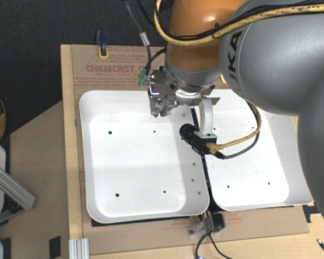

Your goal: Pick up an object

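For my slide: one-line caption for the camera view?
Arm over two white bins, gripper low above the left bin.

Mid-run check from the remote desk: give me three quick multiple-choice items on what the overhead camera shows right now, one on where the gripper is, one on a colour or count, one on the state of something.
1. Where is the gripper?
A. Over the far edge of the left bin
B. Over the near right corner of the right bin
C. Off the bench, above the dark floor

2. What colour is the band above the arm's wrist?
A. Blue
B. Orange
C. Green

3. How do the two bins lie?
A. Stacked one on the other
B. Side by side on the brown board
C. One tipped on its side

Answers:
1. A, the gripper hangs by the left bin's far rim, near the seam between bins.
2. B, the rounded section over the wrist is orange.
3. B, both white bins lie flat, with their inner edges meeting.
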`<state>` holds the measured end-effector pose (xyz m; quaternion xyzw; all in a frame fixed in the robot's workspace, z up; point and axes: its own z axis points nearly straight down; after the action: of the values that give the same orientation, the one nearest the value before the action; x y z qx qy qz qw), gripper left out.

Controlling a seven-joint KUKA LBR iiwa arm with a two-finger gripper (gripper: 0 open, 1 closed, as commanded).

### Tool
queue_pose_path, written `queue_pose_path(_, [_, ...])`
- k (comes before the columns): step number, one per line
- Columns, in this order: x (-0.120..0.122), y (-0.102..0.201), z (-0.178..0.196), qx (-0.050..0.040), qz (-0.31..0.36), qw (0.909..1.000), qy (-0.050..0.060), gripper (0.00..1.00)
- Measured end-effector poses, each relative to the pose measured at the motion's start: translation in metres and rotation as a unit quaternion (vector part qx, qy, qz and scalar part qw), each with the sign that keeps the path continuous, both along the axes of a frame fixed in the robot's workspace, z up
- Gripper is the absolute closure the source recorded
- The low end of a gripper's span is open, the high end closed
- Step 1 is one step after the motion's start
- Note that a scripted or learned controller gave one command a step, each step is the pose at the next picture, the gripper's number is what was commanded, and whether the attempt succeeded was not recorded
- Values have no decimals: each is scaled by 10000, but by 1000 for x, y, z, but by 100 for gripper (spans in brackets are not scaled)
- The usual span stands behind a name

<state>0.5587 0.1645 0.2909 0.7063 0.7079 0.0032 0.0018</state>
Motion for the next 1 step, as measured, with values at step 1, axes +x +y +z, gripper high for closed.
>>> queue_pose_path(1, [-10,64,-65,-10,13,10000,68,100])
